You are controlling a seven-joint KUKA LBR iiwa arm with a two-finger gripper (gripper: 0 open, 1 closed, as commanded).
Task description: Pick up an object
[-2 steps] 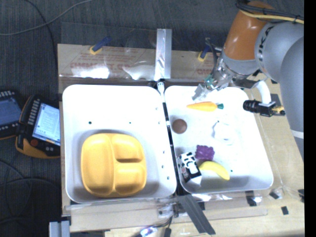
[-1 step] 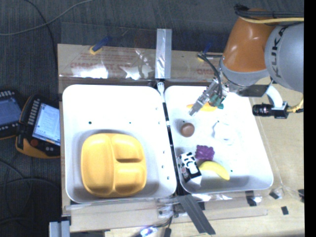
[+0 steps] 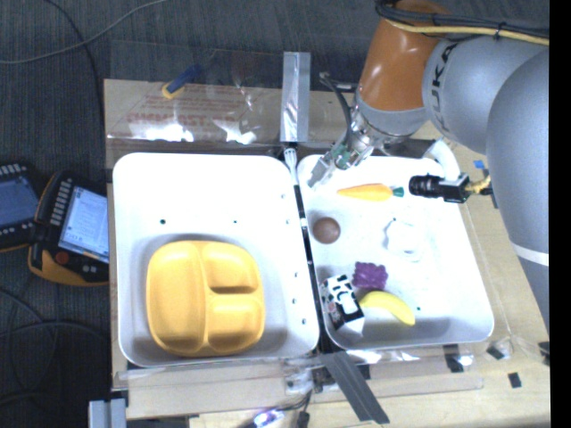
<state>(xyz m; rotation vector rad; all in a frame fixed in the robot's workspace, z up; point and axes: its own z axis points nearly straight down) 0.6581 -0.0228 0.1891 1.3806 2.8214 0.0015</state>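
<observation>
My gripper (image 3: 323, 171) hangs over the far left corner of the right bin (image 3: 446, 266), close to the wall between the two bins. An orange carrot (image 3: 364, 192) lies just to its right. A brown ball (image 3: 326, 229) rests below the gripper, apart from it. Toward the bin's near side sit a purple bunch of grapes (image 3: 370, 275), a yellow banana (image 3: 388, 308) and a black-and-white object (image 3: 342, 298). I see nothing at the gripper's tip.
The left bin (image 3: 178, 185) holds a yellow divided tray (image 3: 206, 294) in its near half. Clear plastic sheeting (image 3: 205, 110) lies behind the bins. A handheld control pendant (image 3: 67, 230) sits on the floor at the left.
</observation>
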